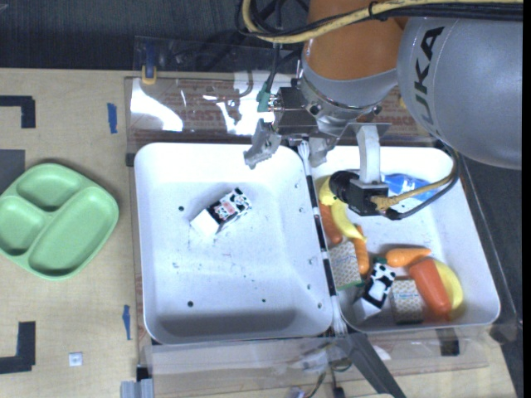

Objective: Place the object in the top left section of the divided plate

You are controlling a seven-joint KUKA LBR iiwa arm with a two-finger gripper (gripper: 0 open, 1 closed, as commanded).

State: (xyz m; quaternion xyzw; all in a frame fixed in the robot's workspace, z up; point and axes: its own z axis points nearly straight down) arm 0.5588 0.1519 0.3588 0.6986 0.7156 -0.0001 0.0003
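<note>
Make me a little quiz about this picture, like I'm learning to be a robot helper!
1. True or false: the green divided plate sits inside the left bin.
2. What lies alone in the left bin? A) banana B) small black-and-white box C) carrot
3. Which bin holds the orange carrot?

Key: 1 false, the plate rests on the bench outside the bins. 2 B. 3 the right bin.

Green divided plate (56, 220): smooth plastic, slight sheen. Two shallow white bins (166, 305): matt plastic, speckled with dark marks. Pale table (66, 106): matt, wood-like surface. Grey robot arm (465, 65): smooth, semi-gloss casing with a glossy orange band (357, 15).
</note>
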